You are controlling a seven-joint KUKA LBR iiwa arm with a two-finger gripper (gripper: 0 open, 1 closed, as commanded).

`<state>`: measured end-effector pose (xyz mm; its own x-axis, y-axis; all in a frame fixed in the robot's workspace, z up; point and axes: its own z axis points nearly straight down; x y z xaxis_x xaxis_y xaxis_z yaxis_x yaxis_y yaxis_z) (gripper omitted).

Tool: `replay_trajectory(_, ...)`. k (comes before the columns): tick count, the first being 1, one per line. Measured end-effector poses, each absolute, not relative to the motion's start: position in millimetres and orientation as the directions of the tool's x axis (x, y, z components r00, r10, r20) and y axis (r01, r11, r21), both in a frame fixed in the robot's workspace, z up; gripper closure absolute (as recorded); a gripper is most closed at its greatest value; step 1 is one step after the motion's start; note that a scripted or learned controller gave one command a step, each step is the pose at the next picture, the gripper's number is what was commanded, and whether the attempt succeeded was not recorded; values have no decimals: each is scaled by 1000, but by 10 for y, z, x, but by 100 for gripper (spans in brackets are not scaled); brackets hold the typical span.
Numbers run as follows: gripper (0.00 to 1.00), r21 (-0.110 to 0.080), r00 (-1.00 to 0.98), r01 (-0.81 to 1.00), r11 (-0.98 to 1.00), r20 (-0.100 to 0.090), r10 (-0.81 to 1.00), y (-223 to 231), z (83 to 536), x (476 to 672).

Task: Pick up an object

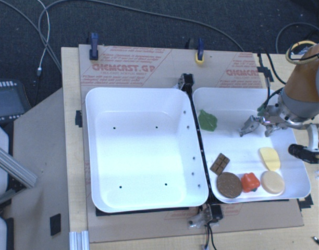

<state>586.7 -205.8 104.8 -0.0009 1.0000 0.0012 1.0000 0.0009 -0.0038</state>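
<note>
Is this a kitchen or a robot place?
Probably a robot lab, not a kitchen: a robot arm reaches over two white bins clamped to a bench, the food looks like toys, and cables trail across the floor.

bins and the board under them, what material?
Bins: likely moulded plastic, glossy white; rounded corners, soft sheen. Board: looks like corrugated cardboard, matte tan, with red print and clamps at its far edge. Neither is certain from this view.

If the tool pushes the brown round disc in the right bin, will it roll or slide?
The brown round disc lies flat, so it would probably slide, not roll. It touches the red piece, so that would likely shift too.
</note>
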Motion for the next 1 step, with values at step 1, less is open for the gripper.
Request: replay_trajectory(1, 100, 2, -1, 1000, 1, -1, 1000, -2065, 1187, 5883)
